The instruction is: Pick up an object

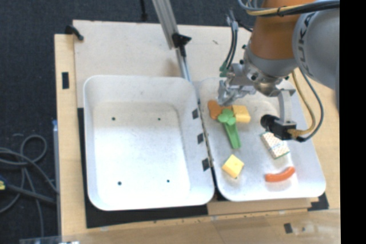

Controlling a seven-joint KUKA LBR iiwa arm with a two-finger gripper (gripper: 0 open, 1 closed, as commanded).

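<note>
1. Two shallow white bins are set side by side on a pale wooden bench; the left bin (143, 140) fills the middle-left of the frame, and the right bin (306, 174) sits at the lower right, its edge touching the left one.
2. The arm (286, 20) is seen entering from the upper right of the frame, grey with an orange band above the wrist, and dark cables are looped over and beside it.
3. The gripper (230, 97) is positioned low over the upper left part of the right bin, just above a small cluster of objects.
4. Whether the gripper is apart or together cannot be told, since the view is from above and that part is small and cluttered.
5. A green toy (230, 127) with a long handle is laid directly below the gripper, pointing toward the lower edge of the frame.
6. An orange piece (214, 109) is found just left of the green toy, and a yellow block (241, 115) just right of it; both appear to touch it.
7. A second yellow block (233, 166) is placed lower in the same bin, near its left wall.
8. A small patterned box (275, 145) is seen to the right of centre in the right bin, and a red-orange sausage shape (279, 175) lies below it, near the bottom rim.
9. A slanted metal pole (163, 8) is mounted at the top centre of the frame, running down to the gap between the bins.
</note>
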